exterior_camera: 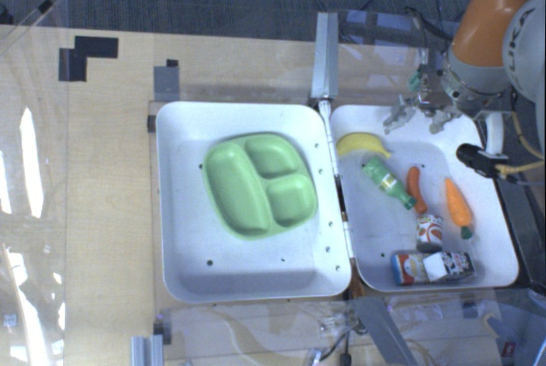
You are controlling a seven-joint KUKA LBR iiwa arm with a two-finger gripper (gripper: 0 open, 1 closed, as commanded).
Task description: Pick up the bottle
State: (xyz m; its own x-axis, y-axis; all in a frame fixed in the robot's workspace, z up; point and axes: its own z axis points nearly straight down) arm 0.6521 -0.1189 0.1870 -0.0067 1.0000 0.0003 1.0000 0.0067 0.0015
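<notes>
Above the far edge of the right bin [503,258], the gripper [421,112] hangs with its two fingers spread apart, grasping nothing. Just below it, at the bin's far left, lies a yellow banana [361,143]. The green bottle [387,183] lies on its side near the banana, slanting toward the bin's middle, apart from the gripper. Just beside the bottle's lower end is a small orange carrot [414,182], and a larger carrot [458,204] lies farther right. Nearer the camera sit a small can [429,229] and a flat packet [432,267]. The left bin [183,275] holds a green divided tray [260,183] on the wooden surface [94,185].
</notes>
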